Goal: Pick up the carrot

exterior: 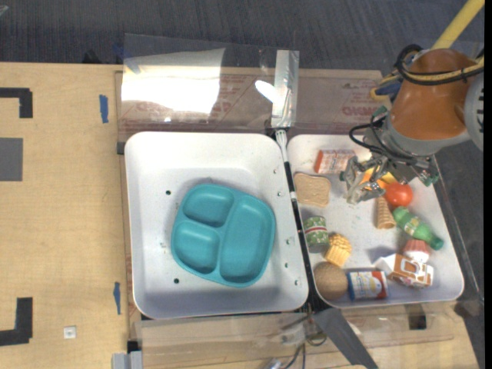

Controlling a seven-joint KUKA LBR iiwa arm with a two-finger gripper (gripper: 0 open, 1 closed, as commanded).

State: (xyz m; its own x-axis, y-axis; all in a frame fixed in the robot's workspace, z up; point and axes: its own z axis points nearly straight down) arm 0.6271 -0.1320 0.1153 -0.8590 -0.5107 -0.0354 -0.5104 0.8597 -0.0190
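My claw is down in the right bin, near its far edge, with the orange band of my arm above it. The metal fingers point toward the bin's left side. An orange item shows at the fingers, which I take to be the carrot; it lies in the far part of the right bin, just left of the tomato. I cannot tell whether the claw is apart, together, or clamped on it; the fingers and the orange item overlap and the detail is too small.

Other contents of the right bin: a red-and-white box at the far left, touching or just beside the claw; a slice of bread below it; an ice-cream cone and a green bottle near the tomato; a corn cob and a green-labelled can by the left wall; a potato, a blue-ended can and a small carton along the near edge.

The left bin holds a teal divided plate. Both bins sit on the tabletop.
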